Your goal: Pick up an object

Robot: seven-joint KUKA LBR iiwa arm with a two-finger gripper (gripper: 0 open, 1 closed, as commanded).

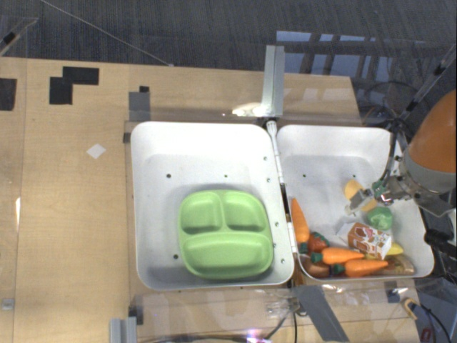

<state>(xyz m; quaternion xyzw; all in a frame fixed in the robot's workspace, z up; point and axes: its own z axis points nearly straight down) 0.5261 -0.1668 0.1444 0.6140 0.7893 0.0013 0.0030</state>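
Observation:
The right bin (321,156) holds a heap of toy food along its front wall. In it are an orange carrot (299,222) by the divider, two more carrots (344,254) lying flat, a printed snack packet (368,240) and a green piece (382,219). A small yellow piece (352,189) lies a little apart, toward the bin's middle. My gripper (373,196) hangs low over the right side of this bin, right beside the yellow piece and just above the green piece. The orange band of the arm (435,145) rises behind it.
The left bin (164,163) holds a light green divided plate (225,234) near its front. A metal post (273,84) stands behind the ridge where the two bins meet. Wooden bench (64,213) stretches to the left, and cables hang at the far right.

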